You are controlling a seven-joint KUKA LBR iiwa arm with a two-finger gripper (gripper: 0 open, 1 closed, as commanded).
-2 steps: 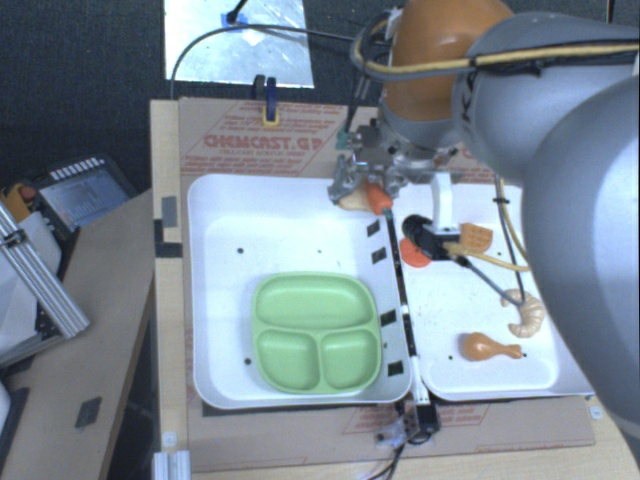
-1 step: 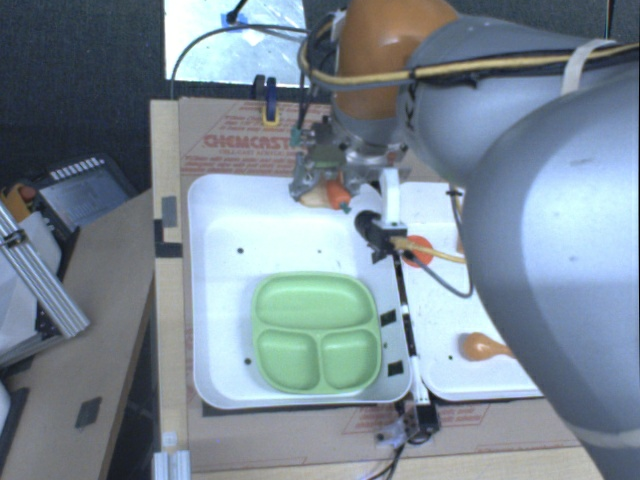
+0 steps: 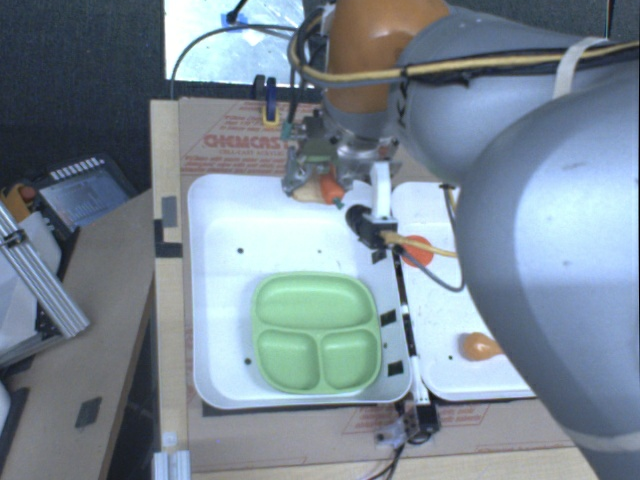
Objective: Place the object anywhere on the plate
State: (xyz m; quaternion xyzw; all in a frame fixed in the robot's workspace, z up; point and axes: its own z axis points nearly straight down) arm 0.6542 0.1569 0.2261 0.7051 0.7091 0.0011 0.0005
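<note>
Green divided plate near the left bin's front edge, gripper low at the bin's back wall beyond the plate, orange-and-tan object at its tip, finger spacing unclear

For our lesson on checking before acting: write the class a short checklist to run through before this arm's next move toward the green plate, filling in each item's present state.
1. Green plate sits flat in the left bin: ok.
2. Plate compartments free to receive an object: ok.
3. Pincer positioned over the plate: not ok; it is at the bin's far edge.
4. Orange-and-pale object seen at the pincer, firmly gripped: cannot tell.
5. Orange items in the right bin lie off the path to the plate: ok.
</note>
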